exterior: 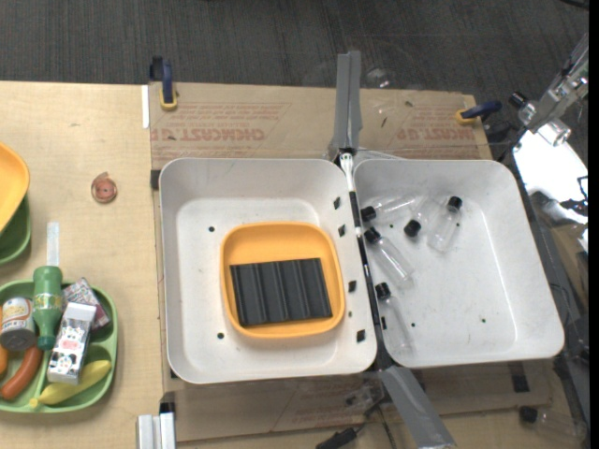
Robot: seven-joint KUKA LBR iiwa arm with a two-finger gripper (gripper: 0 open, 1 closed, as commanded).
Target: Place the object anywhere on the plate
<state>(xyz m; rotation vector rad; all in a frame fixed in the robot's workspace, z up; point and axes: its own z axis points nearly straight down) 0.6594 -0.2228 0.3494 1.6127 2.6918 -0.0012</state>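
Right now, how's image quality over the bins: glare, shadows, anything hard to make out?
Camera view: lighting is even and soft, with only faint shadows along the bin walls. The orange plate and the dark ribbed object on it read crisply. The clear vials with black caps in the right bin nearly vanish against the white. Bright washout at the right edge, beside that bin.

We take the left bin (178, 279) as landmark. In it, near its middle, sits the plate (281, 241); on the plate lies a ribbed slab (281, 290). Touching the left bin's right wall stands the right bin (496, 325), with several small vials (440, 227) lying in its rear-left part. Left of the left bin, on the tabletop (84, 120), we note a tray of toy food (56, 349) toward the front and a small disc (104, 189) further back.
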